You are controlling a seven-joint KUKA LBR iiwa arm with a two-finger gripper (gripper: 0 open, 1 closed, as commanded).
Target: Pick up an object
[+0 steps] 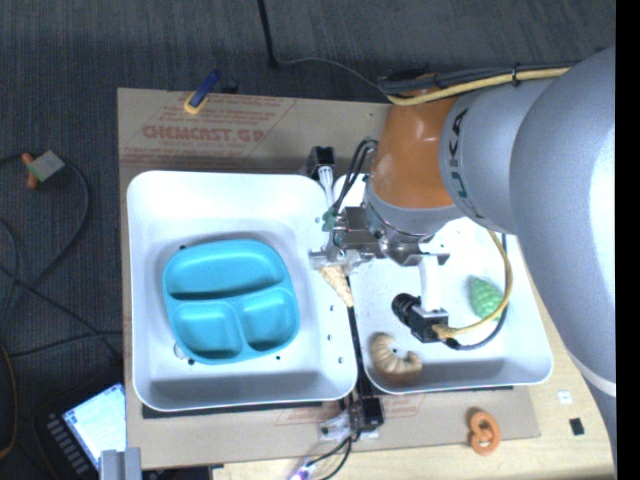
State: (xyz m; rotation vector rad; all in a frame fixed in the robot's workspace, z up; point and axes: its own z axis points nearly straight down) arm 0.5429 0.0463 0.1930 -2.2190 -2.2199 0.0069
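Observation:
My gripper (338,256) hangs over the left edge of the right bin (520,368), under the grey arm with its orange band. A tan cone-shaped object (343,286) pokes out just below the gripper, on the divide between the two bins; whether it is held is unclear. A brown croissant-like piece (395,356) lies at the right bin's front. A green bumpy object (485,295) rests at that bin's right side. The arm hides much of the right bin's back.
A blue divided tray (232,298) lies in the left bin (150,218). A black connector with a yellow cable (418,318) hangs from the arm above the right bin. An orange ring (484,430) and a blue-yellow item (201,90) lie on the bench outside the bins.

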